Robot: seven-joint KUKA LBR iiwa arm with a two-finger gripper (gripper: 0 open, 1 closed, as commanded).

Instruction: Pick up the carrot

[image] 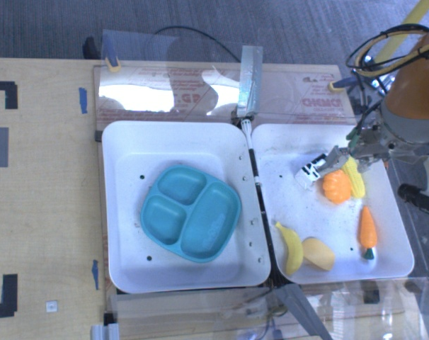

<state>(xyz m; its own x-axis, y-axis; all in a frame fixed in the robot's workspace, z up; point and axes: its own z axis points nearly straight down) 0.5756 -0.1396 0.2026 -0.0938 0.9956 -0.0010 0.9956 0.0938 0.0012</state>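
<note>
Your gripper (315, 168) hovers over the right bin (405, 268) beside the orange fruit (336, 187) and corn cob (355, 177) — whether it is open, you cannot tell. The carrot (368, 231) lies well apart, near the bin's right wall. Descend here and you would likely grab the wrong item — or nudge the pile.

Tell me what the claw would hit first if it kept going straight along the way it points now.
Probably the floor of the right bin. The claw slants down toward the view's left over bare white floor, with the orange just beside it; depth is unclear, and the carrot lies off that line.
</note>
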